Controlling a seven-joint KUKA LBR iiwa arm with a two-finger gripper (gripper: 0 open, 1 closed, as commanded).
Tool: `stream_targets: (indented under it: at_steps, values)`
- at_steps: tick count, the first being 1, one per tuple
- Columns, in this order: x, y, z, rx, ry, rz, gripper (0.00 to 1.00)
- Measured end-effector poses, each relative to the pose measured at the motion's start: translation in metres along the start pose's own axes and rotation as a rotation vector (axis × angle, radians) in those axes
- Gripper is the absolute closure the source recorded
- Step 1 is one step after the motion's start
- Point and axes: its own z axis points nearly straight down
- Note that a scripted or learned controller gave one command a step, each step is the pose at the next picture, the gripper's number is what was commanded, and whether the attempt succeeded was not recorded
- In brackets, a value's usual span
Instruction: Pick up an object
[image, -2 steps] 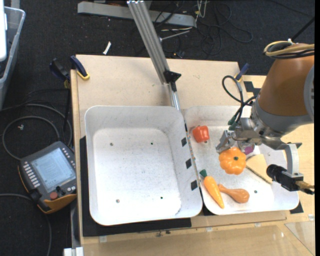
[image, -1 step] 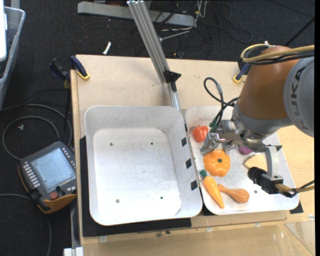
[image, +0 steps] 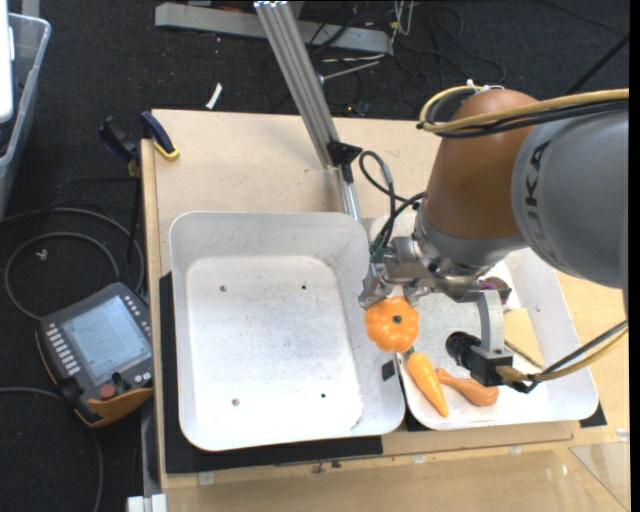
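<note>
Hanging directly under the pincer (image: 393, 298), a small orange pumpkin (image: 392, 325) sits over the seam between the two bins; whether it is actually clamped cannot be told.

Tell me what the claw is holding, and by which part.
Seemingly the small orange pumpkin-shaped toy, gripped at its top by the claw; the contact itself cannot be seen clearly.

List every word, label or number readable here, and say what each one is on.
"KU": large grey letters on the robot arm, cut off by the arm's curve.
Teach pendant screen: lines of text, too small to read.
Nothing legible on the white bins.
</note>
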Motion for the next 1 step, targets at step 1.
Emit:
stream_targets:
  at_steps: [1]
  values:
    - [0.0493, 0.0021, 0.015, 0.002, 0.0, 0.0, 1.0]
